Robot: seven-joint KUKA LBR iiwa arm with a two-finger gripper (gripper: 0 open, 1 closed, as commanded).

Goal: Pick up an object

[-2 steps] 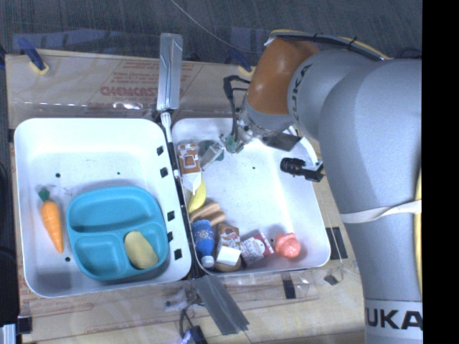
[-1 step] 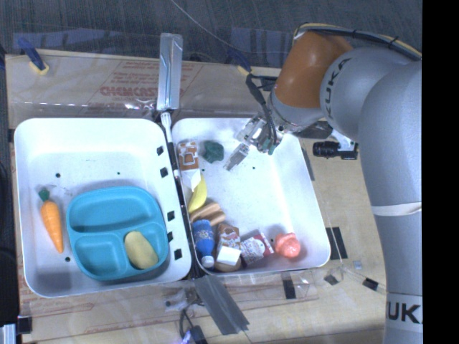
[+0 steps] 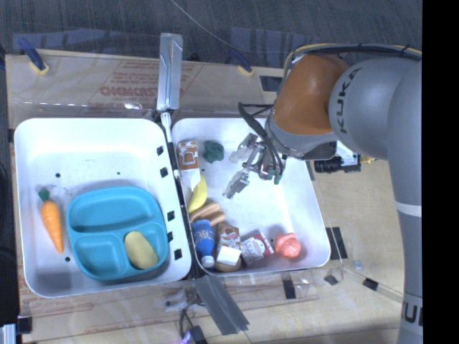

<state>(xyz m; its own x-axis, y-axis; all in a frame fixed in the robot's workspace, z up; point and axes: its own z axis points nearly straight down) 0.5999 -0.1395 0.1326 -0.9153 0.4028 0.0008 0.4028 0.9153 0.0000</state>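
Hand (image 3: pixel 242 179) empty, spread fairly wide over bare bin floor (image 3: pixel 287 206); banana (image 3: pixel 199 194) nearby, probably light, smooth plastic; best pinched mid-body.

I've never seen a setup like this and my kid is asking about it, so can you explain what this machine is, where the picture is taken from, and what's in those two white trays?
That is a robot arm, grey with an orange band, reaching in from the right. One camera looks down at a slant from above the bench. The arm's hand hangs over the right bin, with nothing visibly between its fingers. The right bin has a banana, a blue bottle, a dark green object, a red-orange toy and small packets. The left bin has a carrot and a blue divided tray with a yellow potato-like item in it.
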